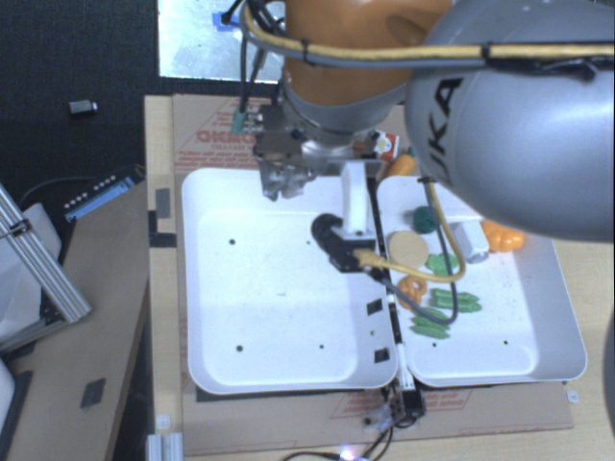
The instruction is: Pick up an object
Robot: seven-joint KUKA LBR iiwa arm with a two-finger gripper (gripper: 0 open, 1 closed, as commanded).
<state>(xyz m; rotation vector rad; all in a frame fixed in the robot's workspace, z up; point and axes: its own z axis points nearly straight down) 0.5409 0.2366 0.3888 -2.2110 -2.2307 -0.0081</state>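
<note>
My gripper (282,182) hangs over the left bin's (279,339) far edge; open or closed, I cannot tell. My arm (519,113) crosses above the right bin (514,339), where green pieces (450,302) lie near the middle.

Robotics lab or test cell, not a home. Evidence: big grey industrial arm (519,113) w/ orange band (356,27) and maker's lettering on the casing, reaching over a wooden bench (106,296); two plain white bins (279,315) (500,344) side by side on a printed cardboard sheet (207,142); aluminium extrusion frame (38,267) at the view's left; bare metal plate (202,27) w/ blue tape (223,22) at the back. Misc. small plastic bits (447,301) in one bin.
</note>
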